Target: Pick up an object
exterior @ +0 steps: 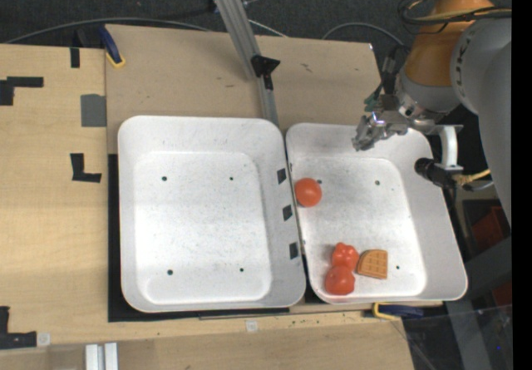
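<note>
Right bin: tomato, pepper, waffle; tool above, grip state unclear.

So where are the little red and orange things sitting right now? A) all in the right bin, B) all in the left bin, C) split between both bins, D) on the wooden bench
A: the red ball, the red pepper-like piece and the orange waffle-like piece all lie inside the right bin.
</note>
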